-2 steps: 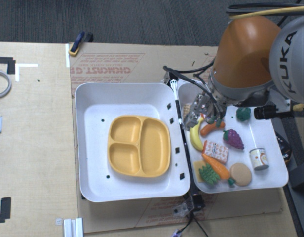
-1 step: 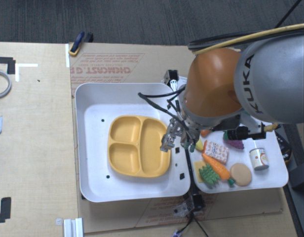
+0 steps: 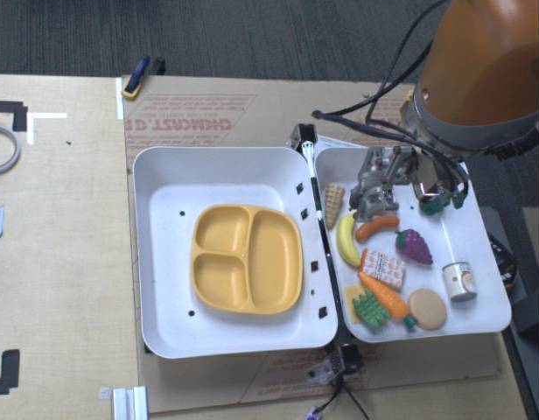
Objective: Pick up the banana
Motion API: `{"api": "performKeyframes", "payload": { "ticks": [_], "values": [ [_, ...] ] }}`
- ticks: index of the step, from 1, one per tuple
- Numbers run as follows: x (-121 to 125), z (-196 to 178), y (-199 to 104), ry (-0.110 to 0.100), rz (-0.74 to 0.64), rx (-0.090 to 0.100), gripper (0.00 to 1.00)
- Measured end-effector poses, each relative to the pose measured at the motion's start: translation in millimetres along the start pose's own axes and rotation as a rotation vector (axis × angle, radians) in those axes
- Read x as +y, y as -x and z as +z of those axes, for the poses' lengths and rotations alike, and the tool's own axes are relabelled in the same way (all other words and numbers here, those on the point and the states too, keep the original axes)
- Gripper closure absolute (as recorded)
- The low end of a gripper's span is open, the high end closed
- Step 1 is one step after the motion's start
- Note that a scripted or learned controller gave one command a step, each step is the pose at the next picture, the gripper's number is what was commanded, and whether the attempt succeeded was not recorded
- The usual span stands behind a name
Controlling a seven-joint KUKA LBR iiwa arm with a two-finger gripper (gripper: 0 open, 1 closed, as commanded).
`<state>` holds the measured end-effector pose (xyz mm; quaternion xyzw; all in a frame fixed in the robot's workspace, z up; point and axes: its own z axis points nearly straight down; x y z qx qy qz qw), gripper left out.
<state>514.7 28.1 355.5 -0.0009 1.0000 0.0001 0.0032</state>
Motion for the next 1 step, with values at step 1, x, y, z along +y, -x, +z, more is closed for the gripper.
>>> {"api": "performKeyframes", "payload": {
  "ticks": [1],
  "values": [
    [93.7, 107.0, -18.6, 0.000, 0.061, 0.004, 1.00]
  ]
}}
